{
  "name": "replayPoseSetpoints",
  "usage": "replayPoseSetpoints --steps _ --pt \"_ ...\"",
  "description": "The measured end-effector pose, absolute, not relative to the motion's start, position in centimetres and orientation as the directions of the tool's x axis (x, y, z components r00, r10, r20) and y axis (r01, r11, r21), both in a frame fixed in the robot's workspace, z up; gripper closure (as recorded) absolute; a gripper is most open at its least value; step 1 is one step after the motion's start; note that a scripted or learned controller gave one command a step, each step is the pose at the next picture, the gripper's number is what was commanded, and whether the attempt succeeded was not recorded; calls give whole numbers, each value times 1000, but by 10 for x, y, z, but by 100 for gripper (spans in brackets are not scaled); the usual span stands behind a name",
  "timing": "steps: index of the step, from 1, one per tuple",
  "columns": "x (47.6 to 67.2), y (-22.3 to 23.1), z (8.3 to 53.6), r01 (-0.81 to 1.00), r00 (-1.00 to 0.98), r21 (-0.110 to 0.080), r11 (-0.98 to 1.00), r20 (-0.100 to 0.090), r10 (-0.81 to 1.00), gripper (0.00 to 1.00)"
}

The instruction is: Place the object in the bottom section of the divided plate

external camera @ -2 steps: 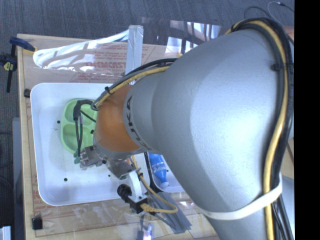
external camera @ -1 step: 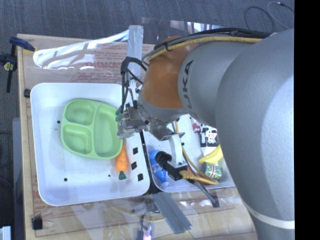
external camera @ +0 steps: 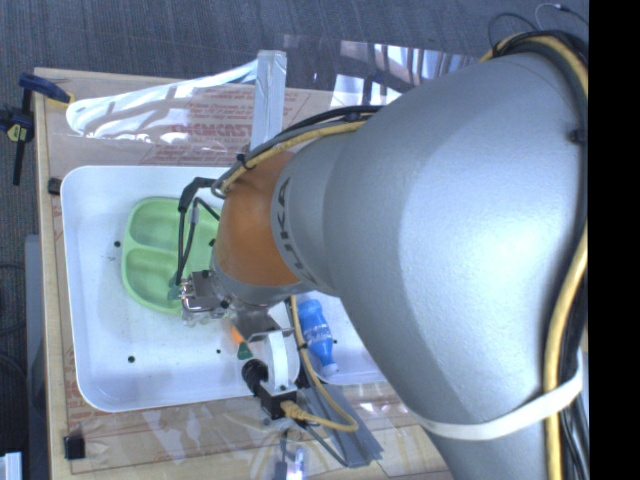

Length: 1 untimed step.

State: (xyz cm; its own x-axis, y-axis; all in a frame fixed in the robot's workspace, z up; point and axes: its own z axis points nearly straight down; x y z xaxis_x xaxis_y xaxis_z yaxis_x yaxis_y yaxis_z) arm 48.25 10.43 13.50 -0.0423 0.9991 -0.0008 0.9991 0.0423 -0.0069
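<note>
A light green divided plate [external camera: 160, 258] lies in the left white bin [external camera: 90, 348], and the arm covers its right part. My gripper [external camera: 197, 296] hangs low over the plate's lower right rim, seen from behind the wrist. The orange band [external camera: 250, 248] of the arm sits right above it. A small orange and green object [external camera: 240, 345] peeks out on the bin floor just below the wrist. A blue object [external camera: 315, 333] lies to its right, partly under the arm. Whether anything is held is hidden.
The grey arm [external camera: 440, 238] fills the right half of the view and hides the second bin. Crumpled clear plastic [external camera: 160, 108] lies behind the left bin. Clamps [external camera: 45, 88] sit at the bench's far left corner. Cables [external camera: 300, 408] trail at the front.
</note>
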Motion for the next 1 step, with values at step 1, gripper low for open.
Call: replayPoseSetpoints --steps 1 --pt "476 113 161 998 -58 -4 58 1 998 100"
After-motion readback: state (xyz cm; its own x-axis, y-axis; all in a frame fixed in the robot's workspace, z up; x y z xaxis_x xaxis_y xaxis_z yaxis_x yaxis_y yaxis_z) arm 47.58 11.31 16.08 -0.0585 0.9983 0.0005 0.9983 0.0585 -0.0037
